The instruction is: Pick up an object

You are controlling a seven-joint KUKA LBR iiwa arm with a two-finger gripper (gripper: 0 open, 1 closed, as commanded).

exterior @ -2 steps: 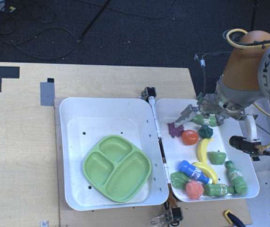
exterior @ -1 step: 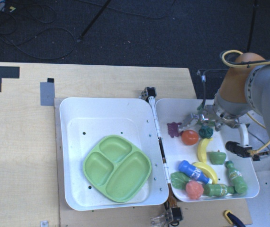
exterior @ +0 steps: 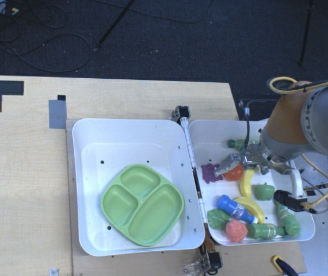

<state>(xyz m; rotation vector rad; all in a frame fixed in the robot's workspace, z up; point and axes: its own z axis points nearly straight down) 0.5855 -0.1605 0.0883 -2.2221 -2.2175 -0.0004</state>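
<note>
Nearest the camera, a pink round toy (exterior: 236, 230) and a blue plastic bottle (exterior: 233, 207) lie in the right white bin (exterior: 213, 132). Farther in, the gripper (exterior: 240, 164) hangs directly over a red-orange rounded toy (exterior: 233, 173), touching or nearly so; whether it pinches cannot be told. Left, a green divided plate (exterior: 142, 203).

Green divided plate (exterior: 142, 204) in left white bin (exterior: 89, 137); black cables (exterior: 49, 36) on dark floor.
</note>
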